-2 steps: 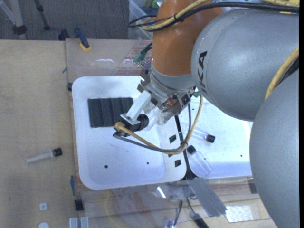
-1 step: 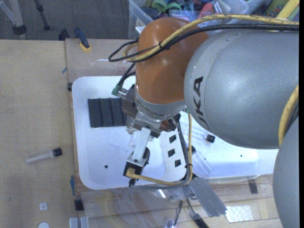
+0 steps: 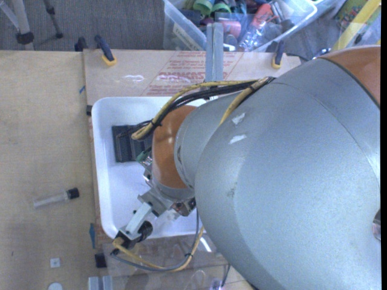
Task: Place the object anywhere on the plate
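My arm hangs over the bench and hides most of both bins. The left white bin (image 3: 106, 180) shows its left part and near rim. My gripper (image 3: 126, 144) appears as a dark block low over the bin's far-left area, below the orange wrist band. Whatever lies under it is hidden. A small green sliver (image 3: 143, 156) peeks out beside the gripper at the wrist's edge; I cannot tell what it belongs to.
A clear tube with a black cap (image 3: 55, 198) lies on the bench left of the bin. Small parts (image 3: 100, 260) sit near the bin's front-left corner. A clear tote of colourful toys (image 3: 242, 11) stands behind the bins. An orange clamp (image 3: 106, 52) grips the board's far edge.
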You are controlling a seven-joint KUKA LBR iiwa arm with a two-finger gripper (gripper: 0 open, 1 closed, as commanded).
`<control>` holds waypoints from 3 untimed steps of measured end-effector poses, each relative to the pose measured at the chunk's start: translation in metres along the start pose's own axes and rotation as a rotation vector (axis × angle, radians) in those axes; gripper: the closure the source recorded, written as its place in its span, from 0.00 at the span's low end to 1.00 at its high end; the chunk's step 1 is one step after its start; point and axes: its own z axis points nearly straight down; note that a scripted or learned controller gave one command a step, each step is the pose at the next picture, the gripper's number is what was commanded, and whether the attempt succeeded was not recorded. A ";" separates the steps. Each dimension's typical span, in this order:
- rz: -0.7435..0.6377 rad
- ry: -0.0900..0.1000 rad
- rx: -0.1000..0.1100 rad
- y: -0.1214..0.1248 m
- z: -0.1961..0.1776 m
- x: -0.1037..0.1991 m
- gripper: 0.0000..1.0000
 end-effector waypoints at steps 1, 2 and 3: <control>-0.120 0.001 -0.002 0.034 -0.136 -0.029 1.00; -0.154 0.002 -0.003 0.001 -0.182 0.003 1.00; -0.070 0.004 -0.003 0.013 -0.200 0.018 1.00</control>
